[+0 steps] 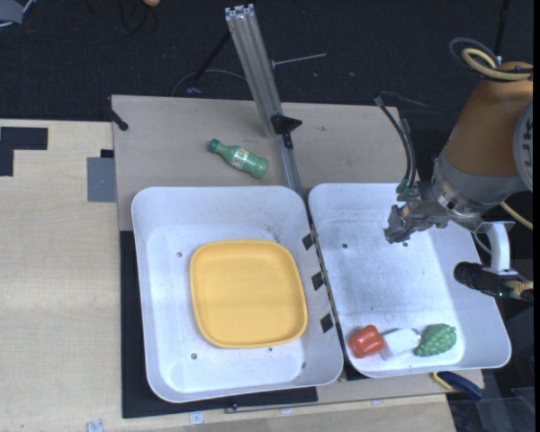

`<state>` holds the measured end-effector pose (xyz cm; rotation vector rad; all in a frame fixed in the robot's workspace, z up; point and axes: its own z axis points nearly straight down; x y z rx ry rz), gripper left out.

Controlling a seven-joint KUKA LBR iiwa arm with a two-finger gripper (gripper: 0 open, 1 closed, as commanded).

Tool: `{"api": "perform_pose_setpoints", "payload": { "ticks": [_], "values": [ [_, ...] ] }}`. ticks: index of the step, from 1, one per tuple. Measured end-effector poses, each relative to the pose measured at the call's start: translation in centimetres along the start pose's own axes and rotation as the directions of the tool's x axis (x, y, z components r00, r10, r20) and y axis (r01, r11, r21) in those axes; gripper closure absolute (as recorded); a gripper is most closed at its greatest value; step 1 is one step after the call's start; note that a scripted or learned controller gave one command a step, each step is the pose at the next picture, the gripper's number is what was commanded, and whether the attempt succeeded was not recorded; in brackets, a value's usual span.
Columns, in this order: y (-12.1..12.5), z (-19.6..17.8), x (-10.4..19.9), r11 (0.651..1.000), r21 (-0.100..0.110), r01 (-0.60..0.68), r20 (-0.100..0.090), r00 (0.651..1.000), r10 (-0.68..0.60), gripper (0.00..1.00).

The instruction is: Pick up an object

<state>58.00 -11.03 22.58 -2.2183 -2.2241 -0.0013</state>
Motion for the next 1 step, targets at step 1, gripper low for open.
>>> {"api": "perform_pose_setpoints", "payload": {
  "ticks": [1],
  "values": [
    [-1.06, 0.85, 5.47, 1.000, 0.001, 0.001, 0.000, 1.000, -0.001, 1.00]
  ]
}}
